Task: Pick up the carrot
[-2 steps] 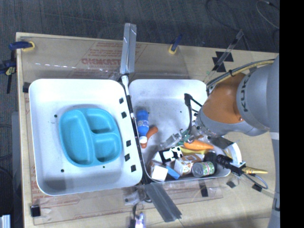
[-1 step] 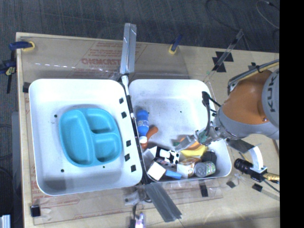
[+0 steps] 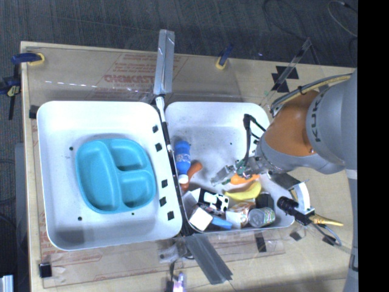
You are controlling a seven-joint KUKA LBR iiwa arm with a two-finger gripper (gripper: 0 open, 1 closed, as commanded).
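right bin (image 3: 206, 117): far half open | near half: clutter (image 3: 234, 208) packed

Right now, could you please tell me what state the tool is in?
Tool: low in the right bin, over the orange piece; open or closed cannot be told.
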